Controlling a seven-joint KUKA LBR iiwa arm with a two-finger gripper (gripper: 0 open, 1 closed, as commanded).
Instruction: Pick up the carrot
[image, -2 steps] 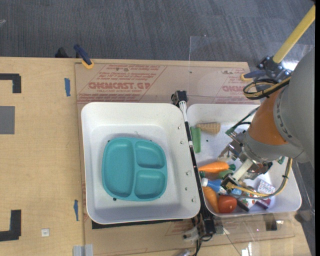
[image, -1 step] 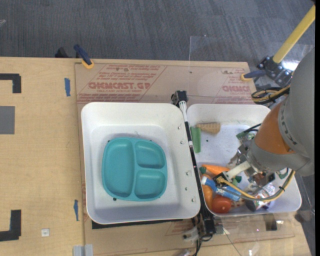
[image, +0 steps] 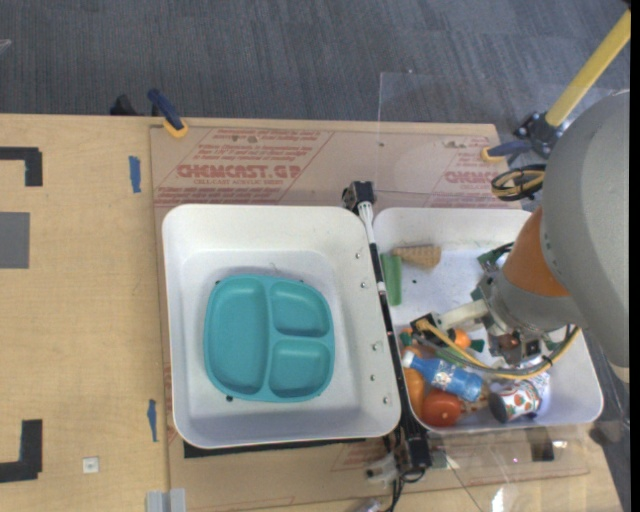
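Observation:
The carrot appears as a small orange shape in the right bin, partly covered by other items and cables. My gripper hangs low over the middle of that bin, just right of the carrot, under the grey arm with its orange band. The wrist and cables hide the gripper's tips and whatever lies directly beneath them.
The right bin also holds a blue bottle, a red tomato, a printed can, a green piece, a brown wedge and an orange strip by the left wall. A teal divided plate lies in the left bin.

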